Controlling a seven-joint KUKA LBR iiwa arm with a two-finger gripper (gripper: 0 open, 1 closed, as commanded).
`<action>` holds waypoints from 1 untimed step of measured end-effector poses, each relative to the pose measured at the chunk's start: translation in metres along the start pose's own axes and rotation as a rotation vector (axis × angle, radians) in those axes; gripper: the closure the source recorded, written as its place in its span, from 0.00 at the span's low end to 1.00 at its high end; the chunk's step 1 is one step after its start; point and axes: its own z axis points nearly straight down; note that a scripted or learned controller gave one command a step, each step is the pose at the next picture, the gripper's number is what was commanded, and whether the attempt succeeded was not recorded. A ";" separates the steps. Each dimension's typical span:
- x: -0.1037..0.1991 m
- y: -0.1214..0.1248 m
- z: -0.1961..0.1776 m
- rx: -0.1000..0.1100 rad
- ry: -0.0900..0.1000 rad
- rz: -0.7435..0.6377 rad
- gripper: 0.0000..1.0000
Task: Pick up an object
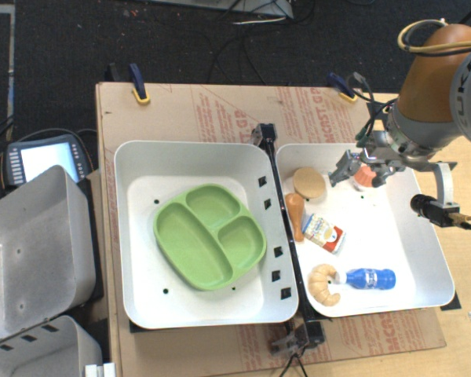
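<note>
My gripper (363, 171) hangs low over the far end of the right bin (424, 242), fingers spread open. A small red-orange object (364, 177) sits on the bin floor right between the fingers; I cannot tell if they touch it. Elsewhere in this bin lie a round tan bun (308, 183), an orange carrot-like piece (296, 214) along the left wall, a small white and red carton (324, 232), a croissant (324, 283) and a blue bottle (370, 279) on its side.
The left bin (141, 171) holds a green divided plate (210, 236). A black divider (281, 218) runs between the bins. Blue and yellow clamps (139, 85) hold the cardboard base at its far edge. A grey box (31, 242) stands left of the bench.
</note>
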 end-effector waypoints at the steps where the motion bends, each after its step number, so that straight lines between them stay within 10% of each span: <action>1: 0.000 0.003 -0.007 -0.012 -0.002 -0.002 0.00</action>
